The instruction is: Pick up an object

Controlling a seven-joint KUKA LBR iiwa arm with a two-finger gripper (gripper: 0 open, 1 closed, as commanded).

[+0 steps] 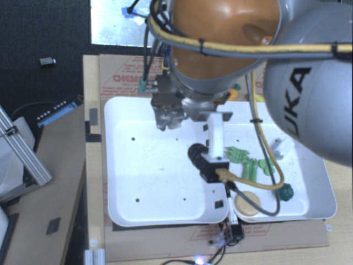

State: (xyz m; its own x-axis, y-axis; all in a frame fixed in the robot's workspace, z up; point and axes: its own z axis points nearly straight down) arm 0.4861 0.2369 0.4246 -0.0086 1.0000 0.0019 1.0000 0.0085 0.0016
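Note:
My gripper (167, 119) hangs over the far edge of the left white bin (127, 203), below the big orange wrist band, and I see nothing in it. In the right bin (322, 203) lie a light green toy with several prongs (244, 160), a dark green round piece (285, 192) and a tan disc (247, 201) near the front wall. A small white object (278, 146) lies further back, partly behind the yellow cable. The arm hides much of the right bin's far side.
The grey arm body fills the upper right and overhangs the right bin. A small orange and green item (234, 91) peeks out behind the far rim. Cardboard lies under both bins. A metal frame (22, 153) stands off the bench at the left.

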